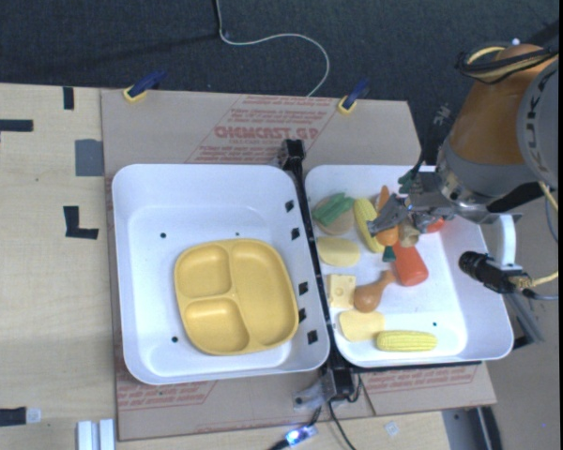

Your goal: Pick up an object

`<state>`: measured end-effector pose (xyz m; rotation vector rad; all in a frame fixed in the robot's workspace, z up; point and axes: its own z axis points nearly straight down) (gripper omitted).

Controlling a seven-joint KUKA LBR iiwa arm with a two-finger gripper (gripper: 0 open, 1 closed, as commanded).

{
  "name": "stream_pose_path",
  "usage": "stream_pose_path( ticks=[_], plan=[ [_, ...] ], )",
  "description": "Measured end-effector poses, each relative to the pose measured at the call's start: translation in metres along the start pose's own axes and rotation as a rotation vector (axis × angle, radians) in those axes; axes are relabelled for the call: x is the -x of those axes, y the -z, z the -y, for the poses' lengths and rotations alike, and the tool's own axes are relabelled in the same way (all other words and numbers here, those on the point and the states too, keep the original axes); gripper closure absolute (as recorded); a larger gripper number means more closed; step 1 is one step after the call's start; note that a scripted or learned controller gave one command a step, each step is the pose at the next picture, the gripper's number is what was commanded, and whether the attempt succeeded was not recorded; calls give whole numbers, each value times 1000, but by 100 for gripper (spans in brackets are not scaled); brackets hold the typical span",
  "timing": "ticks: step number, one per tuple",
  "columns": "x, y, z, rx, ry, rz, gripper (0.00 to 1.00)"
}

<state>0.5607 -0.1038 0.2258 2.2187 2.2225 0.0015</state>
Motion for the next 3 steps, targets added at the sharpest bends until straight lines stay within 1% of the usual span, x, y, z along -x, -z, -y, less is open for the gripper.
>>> stream_pose_path(
  ticks=[1,2,3],
  plan=[
    [-52,-12,-10,-5,4,-1,100],
    [-101,4,-34,-1,6,-2,100],
    [-108,8,-26,-4,1,-1,100]
  ],
)
